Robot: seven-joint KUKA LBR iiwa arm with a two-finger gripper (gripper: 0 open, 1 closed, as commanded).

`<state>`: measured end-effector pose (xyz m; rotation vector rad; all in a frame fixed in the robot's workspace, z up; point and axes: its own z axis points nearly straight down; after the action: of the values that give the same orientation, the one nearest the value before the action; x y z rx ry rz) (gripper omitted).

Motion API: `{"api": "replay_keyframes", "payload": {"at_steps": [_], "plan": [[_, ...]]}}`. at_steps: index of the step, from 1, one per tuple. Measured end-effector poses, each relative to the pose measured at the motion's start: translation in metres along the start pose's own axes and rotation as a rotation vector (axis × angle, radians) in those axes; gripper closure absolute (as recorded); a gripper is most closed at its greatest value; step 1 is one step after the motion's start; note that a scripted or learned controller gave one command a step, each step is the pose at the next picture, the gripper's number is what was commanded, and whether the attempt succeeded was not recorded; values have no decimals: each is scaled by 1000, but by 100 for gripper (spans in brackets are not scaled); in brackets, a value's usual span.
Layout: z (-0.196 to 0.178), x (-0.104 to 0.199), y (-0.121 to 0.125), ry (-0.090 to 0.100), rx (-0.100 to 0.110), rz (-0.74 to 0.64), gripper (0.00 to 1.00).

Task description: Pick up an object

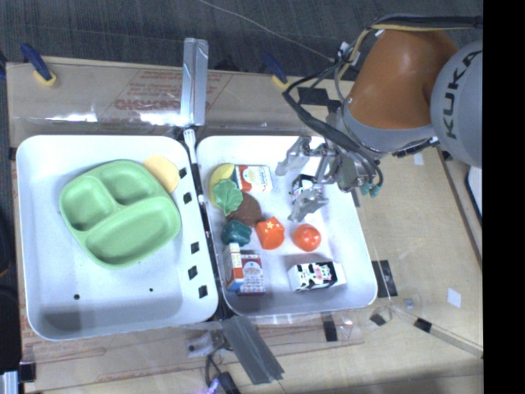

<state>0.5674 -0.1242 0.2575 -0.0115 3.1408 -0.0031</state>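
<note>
My gripper (297,180) hangs over the upper right part of the right bin (353,257), its two metal fingers (290,156) spread open with nothing between them. Just below it lie a red tomato (307,237) and an orange-red pepper (270,234). To its left are a small carton (253,178), a yellow lemon (221,173) with a green leafy piece (229,197), a brown item (247,210) and a dark green piece (235,232). A cow-patterned box (313,275) and a red-and-white packet (246,271) lie near the front.
The left bin (49,294) holds a green divided plate (121,210) and a yellow item (163,171) at its upper right. A metal divider (194,80) stands between the bins at the back. Cables trail from the orange wrist band (394,72).
</note>
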Motion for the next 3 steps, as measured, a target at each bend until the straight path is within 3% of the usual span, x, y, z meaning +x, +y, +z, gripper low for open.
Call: {"api": "replay_keyframes", "payload": {"at_steps": [1, 2, 3], "plan": [[102, 68, 4, 8, -4, -89, 0], [154, -9, 18, -1, -3, -4, 0], [95, 13, -64, -5, 1, 72, 0]]}}
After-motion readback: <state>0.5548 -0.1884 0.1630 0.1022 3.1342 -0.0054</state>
